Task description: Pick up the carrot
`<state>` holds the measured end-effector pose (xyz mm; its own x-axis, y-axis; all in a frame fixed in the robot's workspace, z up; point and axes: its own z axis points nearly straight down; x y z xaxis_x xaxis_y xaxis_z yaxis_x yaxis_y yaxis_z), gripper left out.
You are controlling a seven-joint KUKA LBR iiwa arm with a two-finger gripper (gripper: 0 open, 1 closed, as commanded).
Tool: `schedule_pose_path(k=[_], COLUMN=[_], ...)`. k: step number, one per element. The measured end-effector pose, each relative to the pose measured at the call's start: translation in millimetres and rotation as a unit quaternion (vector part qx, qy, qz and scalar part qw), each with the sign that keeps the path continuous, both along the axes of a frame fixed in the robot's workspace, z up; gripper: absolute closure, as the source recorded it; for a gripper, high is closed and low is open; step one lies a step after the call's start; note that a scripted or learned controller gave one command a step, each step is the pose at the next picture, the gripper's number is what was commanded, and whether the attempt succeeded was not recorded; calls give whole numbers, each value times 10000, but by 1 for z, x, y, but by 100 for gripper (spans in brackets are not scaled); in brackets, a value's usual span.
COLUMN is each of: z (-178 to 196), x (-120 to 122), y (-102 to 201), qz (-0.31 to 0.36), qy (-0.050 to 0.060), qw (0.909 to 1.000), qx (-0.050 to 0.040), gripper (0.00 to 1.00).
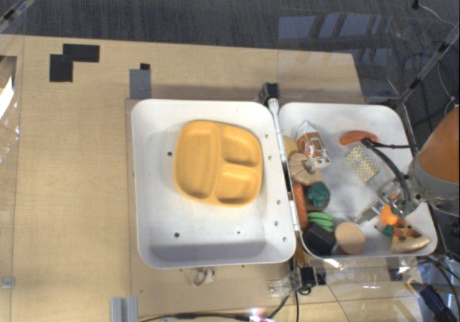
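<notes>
A small orange piece with a green end, which looks like the carrot [391,215], lies in the right bin [381,113] near its lower right corner. My gripper [387,205] is low in that bin, right over this orange piece and touching or nearly touching it. Whether the piece is held cannot be told from here. The arm's orange band [440,152] hangs over the bin's right wall.
A yellow divided plate [218,162] sits in the left bin [154,241]. The right bin also holds a pizza slice [411,243], a tan round piece [350,236], broccoli [316,195], a green vegetable [321,220], a sausage [355,137], a small carton [313,149] and a reddish stick [299,205].
</notes>
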<state>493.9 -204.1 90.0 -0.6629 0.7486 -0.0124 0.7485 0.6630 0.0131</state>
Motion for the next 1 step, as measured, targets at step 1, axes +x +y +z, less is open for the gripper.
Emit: schedule_pose_path(k=[1], z=[0], x=[0], y=[-2], qz=[1002], qy=[0], qw=[9950], qx=[-32], gripper=[0])
